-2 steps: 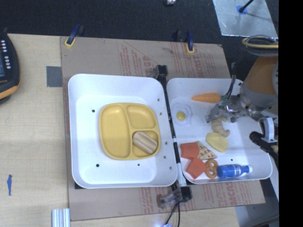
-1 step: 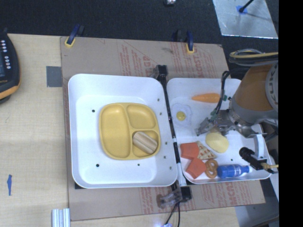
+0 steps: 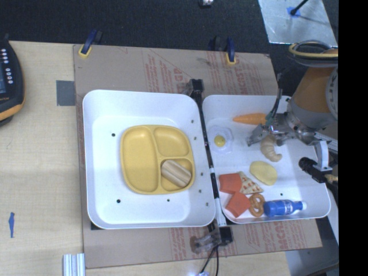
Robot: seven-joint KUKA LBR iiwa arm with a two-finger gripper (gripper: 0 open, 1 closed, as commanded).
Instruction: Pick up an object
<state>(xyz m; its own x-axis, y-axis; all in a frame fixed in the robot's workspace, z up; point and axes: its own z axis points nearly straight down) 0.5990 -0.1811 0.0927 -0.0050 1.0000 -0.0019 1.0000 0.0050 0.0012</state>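
Yellow tray (image 3: pixel 144 154) holding bread roll (image 3: pixel 176 172), fingers (image 3: pixel 270 135) over croissant (image 3: pixel 270 149), grip unclear

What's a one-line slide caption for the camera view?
KUKA gripper hovers over croissant in right bin; yellow tray sits in left bin.

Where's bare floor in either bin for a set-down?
Left bin: bare all around the yellow divided plate, widest along its left and near sides. Right bin: small patch at the far-left corner beside the carrot; the rest is crowded with the croissant, pretzel and bottle.
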